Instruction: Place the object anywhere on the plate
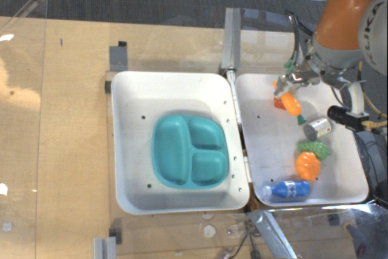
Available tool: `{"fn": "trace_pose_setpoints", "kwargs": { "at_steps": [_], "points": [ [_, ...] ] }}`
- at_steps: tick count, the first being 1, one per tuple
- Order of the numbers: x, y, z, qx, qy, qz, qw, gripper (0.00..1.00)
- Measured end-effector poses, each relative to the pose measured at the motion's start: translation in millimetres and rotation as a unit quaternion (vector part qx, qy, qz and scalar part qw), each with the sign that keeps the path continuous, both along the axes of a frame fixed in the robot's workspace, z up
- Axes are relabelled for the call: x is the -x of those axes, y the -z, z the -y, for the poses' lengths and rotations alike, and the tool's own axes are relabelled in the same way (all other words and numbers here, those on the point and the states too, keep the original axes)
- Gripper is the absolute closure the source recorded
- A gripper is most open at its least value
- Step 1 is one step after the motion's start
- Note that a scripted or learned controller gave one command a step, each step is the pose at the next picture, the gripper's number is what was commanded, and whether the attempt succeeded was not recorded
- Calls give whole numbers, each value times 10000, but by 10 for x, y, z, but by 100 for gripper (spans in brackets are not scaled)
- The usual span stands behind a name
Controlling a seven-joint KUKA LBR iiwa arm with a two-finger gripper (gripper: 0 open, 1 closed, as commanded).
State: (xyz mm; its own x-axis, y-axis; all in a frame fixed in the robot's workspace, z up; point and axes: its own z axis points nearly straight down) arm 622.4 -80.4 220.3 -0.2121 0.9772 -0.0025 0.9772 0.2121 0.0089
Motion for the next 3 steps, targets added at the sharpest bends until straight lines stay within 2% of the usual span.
{"fn": "trace_pose_setpoints", "kwargs": {
  "at_steps": [1, 2, 3],
  "points": [
    [548, 136, -581, 7, -1667, -13, 9860, 100],
    [674, 350, -1186, -6, -576, -18, 9983, 100],
    [674, 349, -1181, -6, -572, -16, 9984, 0]
  ]
}}
